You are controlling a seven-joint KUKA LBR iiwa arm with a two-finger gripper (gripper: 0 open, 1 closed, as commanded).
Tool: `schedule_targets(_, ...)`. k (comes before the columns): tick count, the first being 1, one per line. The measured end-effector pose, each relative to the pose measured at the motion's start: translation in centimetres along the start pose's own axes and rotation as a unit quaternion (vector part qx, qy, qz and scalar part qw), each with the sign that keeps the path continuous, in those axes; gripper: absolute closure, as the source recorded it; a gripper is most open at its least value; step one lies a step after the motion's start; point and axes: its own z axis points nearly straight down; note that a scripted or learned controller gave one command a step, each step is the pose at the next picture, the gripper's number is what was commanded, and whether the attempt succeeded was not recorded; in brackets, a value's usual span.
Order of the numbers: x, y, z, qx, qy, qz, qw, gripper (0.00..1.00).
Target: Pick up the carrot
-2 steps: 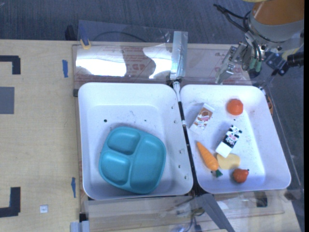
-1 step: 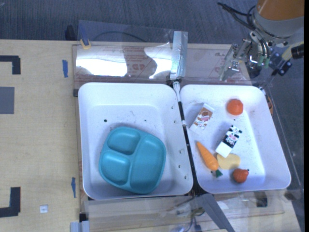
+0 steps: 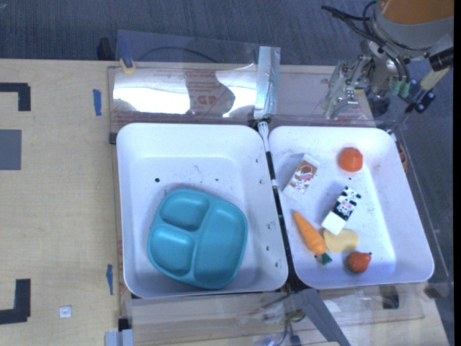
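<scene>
An orange carrot point(image 3: 310, 234) lies slanted in the right bin point(image 3: 403, 193), near its lower left, with its green end pointing down toward the front wall. My gripper point(image 3: 348, 92) hangs above the bench behind the right bin's back edge, well away from the carrot. Its fingers point(image 3: 336, 94) point downward with a gap between them and nothing in it.
The right bin also holds an orange ball point(image 3: 351, 159), a small white carton point(image 3: 302, 176), a black-and-white box point(image 3: 341, 212), a yellow piece point(image 3: 341, 241) and a red fruit point(image 3: 358, 262). A teal divided plate point(image 3: 198, 238) sits in the left bin point(image 3: 144, 150).
</scene>
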Motion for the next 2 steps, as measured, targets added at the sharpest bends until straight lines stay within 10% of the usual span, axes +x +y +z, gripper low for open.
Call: schedule_targets(2, -1.0, 0.3, 0.0, 0.000, 0.000, -0.160, 0.9872, 1.00)
